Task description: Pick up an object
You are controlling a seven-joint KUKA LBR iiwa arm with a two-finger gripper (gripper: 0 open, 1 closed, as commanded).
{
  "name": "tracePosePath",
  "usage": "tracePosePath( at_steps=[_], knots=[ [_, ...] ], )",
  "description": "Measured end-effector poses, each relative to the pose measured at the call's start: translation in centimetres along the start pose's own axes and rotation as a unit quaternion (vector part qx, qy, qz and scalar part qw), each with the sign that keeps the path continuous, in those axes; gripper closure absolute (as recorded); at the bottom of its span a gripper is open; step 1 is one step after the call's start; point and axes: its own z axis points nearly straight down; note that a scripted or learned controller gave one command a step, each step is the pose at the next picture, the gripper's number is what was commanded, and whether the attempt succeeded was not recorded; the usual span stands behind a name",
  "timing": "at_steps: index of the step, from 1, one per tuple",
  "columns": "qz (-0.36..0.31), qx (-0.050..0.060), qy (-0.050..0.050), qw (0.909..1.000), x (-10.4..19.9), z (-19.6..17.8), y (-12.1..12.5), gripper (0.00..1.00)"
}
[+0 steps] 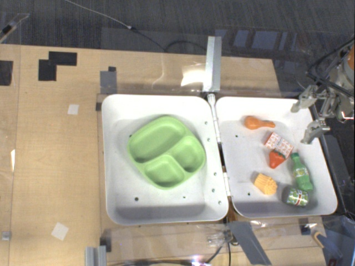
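Orange drumstick [258, 123] in the right bin [327, 173], pincer [309, 118] spread, empty.

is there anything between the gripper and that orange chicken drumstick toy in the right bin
Nothing visible. The gripper is at the right bin's upper right edge, and the bin floor between it and the drumstick is bare. The checkered box lies below that line.

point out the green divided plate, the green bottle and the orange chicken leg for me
green divided plate [166, 151], camera view, its centre ridge.
green bottle [301, 174], camera view, its body.
orange chicken leg [255, 123], camera view, its thick end.
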Motion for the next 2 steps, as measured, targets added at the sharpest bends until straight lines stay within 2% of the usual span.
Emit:
tracePosePath(
  at_steps=[1,2],
  knots=[
    [-0.054,0.003,-0.007,0.9985,1.5,17.9,-3.1,0.0],
    [0.071,0.002,-0.012,0.9974,-3.9,18.3,0.0,0.0]
  ],
)
